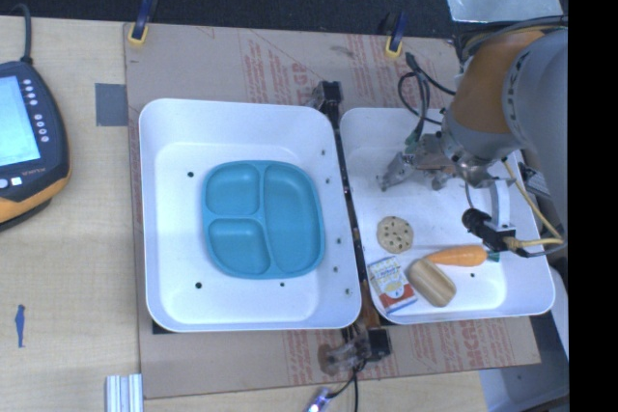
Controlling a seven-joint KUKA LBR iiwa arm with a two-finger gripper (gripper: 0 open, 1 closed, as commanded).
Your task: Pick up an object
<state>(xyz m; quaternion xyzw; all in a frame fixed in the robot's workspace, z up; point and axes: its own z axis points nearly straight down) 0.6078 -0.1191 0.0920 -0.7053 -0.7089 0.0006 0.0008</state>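
The right bin (439, 125) holds a round cookie (394, 233), an orange carrot (458, 256), a tan bread roll (432, 283) and a small white carton (387, 283), all along its near side. My gripper (397, 171) hangs low over the bin's middle, pointing left, just above and beyond the cookie. The grey arm with its orange band (494, 82) covers the bin's far right part. Nothing shows in the gripper's grasp.
The left bin (164, 135) holds a blue divided plate (263, 217). A black and orange pendant (24, 135) lies on the bench at far left. Clamps (142, 19) pin the cardboard sheet at the back edge.
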